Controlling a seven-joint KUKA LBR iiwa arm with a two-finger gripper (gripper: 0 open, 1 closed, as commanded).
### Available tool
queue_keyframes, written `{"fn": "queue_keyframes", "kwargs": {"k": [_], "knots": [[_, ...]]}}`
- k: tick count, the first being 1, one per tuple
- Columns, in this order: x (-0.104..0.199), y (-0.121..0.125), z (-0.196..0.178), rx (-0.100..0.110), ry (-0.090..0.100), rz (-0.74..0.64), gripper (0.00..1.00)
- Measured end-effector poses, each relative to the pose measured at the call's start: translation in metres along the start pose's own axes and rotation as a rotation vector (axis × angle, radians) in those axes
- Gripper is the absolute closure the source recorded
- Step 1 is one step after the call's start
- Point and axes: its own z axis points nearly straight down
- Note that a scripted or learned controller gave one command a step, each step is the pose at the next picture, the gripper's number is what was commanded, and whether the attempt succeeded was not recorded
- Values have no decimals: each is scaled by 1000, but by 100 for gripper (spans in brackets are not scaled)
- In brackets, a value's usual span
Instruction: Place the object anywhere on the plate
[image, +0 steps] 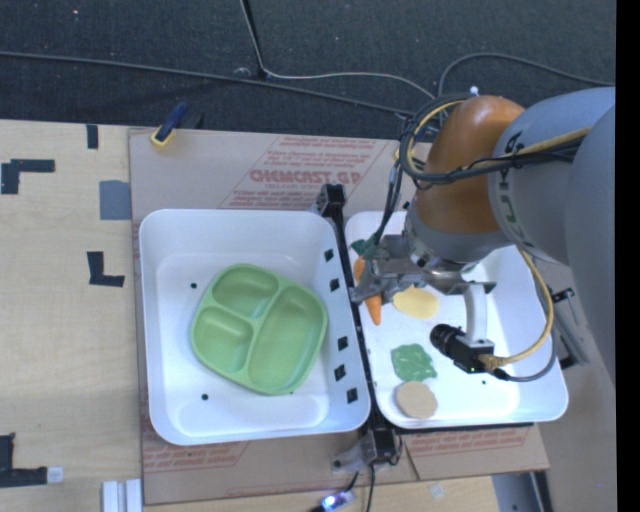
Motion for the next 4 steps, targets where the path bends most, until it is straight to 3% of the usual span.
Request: {"fn": "queue_keyframes", "kwargs": {"k": [2,3,4], "knots": [[95,24,-6,-1,1,-1,100],[93,37,0,-2,-2,4,100],[93,36,-1,-1,-2,4,0]]}}
